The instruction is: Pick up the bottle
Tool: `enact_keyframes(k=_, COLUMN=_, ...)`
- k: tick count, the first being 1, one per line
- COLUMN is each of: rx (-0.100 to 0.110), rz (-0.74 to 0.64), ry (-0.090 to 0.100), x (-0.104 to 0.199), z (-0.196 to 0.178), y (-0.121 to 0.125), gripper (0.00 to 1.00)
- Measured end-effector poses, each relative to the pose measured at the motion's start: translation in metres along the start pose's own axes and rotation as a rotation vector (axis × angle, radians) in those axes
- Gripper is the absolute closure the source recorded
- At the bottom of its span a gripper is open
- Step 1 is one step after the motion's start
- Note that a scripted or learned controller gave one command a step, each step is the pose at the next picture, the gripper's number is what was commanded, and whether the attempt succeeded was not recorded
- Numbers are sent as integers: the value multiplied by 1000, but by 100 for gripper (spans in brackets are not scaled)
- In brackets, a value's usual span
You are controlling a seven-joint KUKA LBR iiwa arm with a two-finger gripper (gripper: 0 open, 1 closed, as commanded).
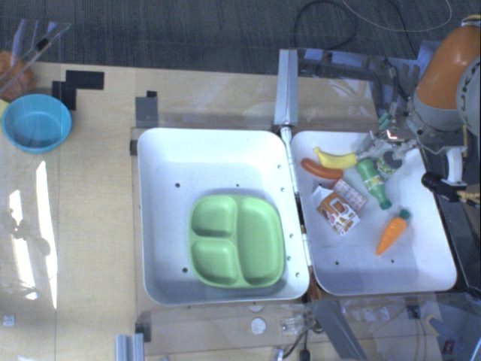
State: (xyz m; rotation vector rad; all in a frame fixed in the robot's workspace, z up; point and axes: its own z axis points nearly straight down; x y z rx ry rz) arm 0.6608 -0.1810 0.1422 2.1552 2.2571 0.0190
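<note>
Bottle [373,180], green, lies tilted on the floor of the right bin [421,273], near its far side, just beside a banana [335,158] and a hot dog [322,169], with a snack packet [340,206] close in front of it and a carrot [393,232] a little further toward the near edge. Gripper [388,150] sits low over the bottle's upper end, possibly touching it; cannot tell whether it has clamped or is released, blurred and cluttered there. Bottle looks to be resting on the bin, not lifted. Judgement: reach done, grasp unconfirmed, lift left to do. Left bin [165,201] has a green divided tray [237,241].
</note>
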Motion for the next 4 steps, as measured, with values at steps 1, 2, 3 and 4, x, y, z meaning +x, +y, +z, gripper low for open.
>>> enact_keyframes(k=1, rx=12, rz=-36, ry=4, x=-2, z=24, y=-3, gripper=0)
enact_keyframes(k=2, rx=28, rz=-171, ry=9, x=12, z=57, y=6, gripper=0)
enact_keyframes(k=3, rx=33, rz=-176, ry=12, x=14, z=45, y=7, gripper=100)
enact_keyframes(k=4, rx=12, rz=-135, ry=5, x=40, z=-78, y=14, gripper=100)
